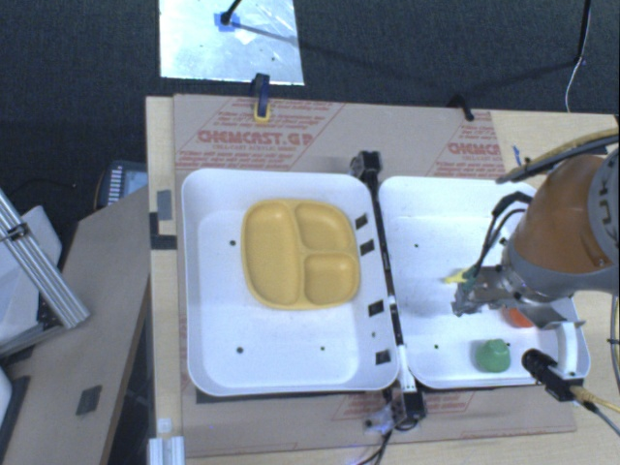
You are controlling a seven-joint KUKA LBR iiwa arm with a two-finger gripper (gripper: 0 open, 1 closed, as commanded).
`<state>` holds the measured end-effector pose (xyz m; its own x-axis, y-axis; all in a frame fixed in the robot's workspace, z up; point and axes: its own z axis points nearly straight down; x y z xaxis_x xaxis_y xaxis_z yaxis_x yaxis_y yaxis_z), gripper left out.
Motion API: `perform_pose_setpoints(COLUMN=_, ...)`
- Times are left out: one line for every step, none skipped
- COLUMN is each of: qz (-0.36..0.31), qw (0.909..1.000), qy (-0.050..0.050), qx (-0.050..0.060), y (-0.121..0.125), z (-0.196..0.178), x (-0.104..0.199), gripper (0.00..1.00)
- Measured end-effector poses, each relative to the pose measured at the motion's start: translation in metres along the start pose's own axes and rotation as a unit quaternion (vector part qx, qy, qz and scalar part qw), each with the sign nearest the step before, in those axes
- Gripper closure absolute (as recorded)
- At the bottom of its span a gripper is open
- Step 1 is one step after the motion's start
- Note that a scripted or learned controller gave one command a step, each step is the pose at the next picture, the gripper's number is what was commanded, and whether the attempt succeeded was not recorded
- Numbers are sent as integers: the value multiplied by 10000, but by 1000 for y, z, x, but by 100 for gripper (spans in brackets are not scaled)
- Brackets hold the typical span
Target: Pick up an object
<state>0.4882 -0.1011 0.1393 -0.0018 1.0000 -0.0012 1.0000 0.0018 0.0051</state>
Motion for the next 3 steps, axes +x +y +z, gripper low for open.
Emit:
perform_pose_setpoints(qz=-10, qw=10000, qy=0, qx=-4, y=3, z=-43, x=1, gripper=100)
perform_pose_setpoints(qz=-9, qw=10000, qy=-5, qx=-13, y=3, z=-93, x=-9, gripper=100)
perform_pose_setpoints(qz=-13, qw=10000, qy=1, qx=6, y=4, z=-107, x=-10, gripper=100)
